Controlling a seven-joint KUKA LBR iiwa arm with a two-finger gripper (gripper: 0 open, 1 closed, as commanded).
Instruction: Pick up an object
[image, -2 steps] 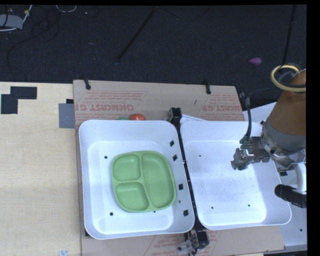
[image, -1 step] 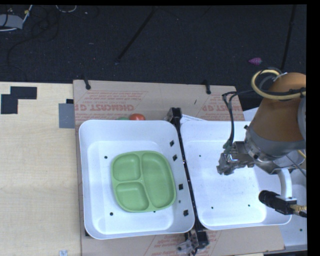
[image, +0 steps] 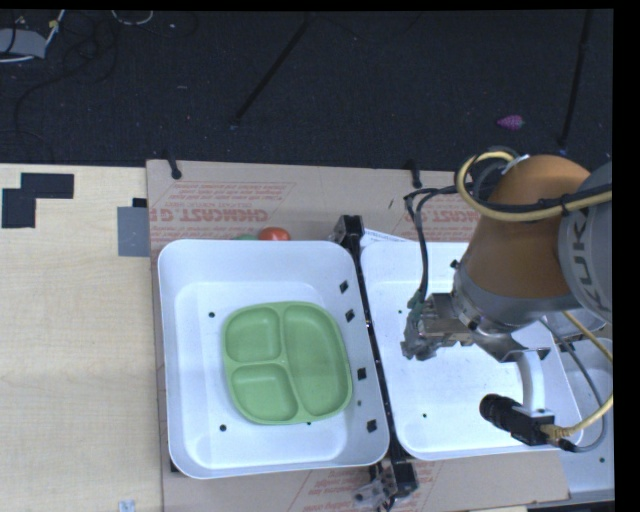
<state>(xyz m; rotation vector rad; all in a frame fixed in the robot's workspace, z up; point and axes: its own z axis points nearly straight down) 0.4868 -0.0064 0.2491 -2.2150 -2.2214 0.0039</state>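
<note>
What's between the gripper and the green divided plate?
Camera view: nothing loose between the gripper and the green three-compartment plastic plate, just bare floor of the right white bin, the black-clipped seam, then left white bin floor.

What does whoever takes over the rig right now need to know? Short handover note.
Hand: low over the right bin, near its left wall. This view does not show whether it is open or shut, and I see no object in it.
Things: the green divided plate lies flat in the left bin. A small red object sits just beyond that bin's far rim, outside it.
Done: no pick to be seen.
Left: the whole pick. The plate looks the likeliest target, so the hand would probably have to cross to the left bin.
</note>
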